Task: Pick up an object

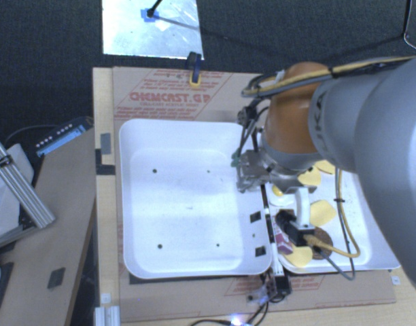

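The hand [265, 174] hangs over the near left edge of the right bin [374, 253], by the wall shared with the left bin [130, 182]. It sits under the wrist and is mostly hidden, so I cannot tell whether it is apart or together, and nothing can be seen held in it.

The things to pick lie in the right bin, just beside and in front of the hand. There are several pale yellow pieces [322, 212], flat with rounded edges, like thin chips or petals. One lies close to the hand, another at the bin's front edge. Among them is a brown disc [321, 238], small and round, darker than the rest. Parts of these are covered by the arm.

Both bins are shallow, smooth white trays with rounded corners. A few small dark dots mark the left bin's floor. The bins rest on a sheet of tan cardboard [170, 94] printed with red lettering, laid on the worktop.

The arm [371, 134] comes in from the right, thick and grey, and fills the upper right of the scene. Its glossy orange band [289, 117] sits just above the wrist, which points down into the bin.
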You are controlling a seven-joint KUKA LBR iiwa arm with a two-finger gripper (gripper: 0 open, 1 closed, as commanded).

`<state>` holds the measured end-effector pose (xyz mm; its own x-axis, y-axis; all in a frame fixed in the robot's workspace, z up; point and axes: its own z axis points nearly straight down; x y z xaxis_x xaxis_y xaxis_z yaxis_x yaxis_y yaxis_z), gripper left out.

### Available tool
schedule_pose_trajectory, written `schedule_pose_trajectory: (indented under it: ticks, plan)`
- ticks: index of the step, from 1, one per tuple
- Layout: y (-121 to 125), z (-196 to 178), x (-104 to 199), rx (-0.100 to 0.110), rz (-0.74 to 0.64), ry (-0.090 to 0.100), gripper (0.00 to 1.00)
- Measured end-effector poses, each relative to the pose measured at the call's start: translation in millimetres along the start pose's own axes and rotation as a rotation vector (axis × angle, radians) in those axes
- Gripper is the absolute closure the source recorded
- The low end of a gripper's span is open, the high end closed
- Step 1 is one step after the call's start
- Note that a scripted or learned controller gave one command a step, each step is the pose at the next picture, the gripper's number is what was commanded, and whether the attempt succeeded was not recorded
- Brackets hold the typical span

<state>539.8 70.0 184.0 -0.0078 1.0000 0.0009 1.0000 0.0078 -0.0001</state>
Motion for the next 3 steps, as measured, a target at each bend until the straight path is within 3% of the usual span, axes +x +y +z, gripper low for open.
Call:
schedule_pose_trajectory:
  ticks: [1,2,3]
  plan:
    - [41,-9,16,-0.005,0.002,0.000,1.00]
    - [130,-234,29,-0.023,0.001,0.001,1.00]
    - [93,-240,42,-0.003,0.001,0.000,1.00]
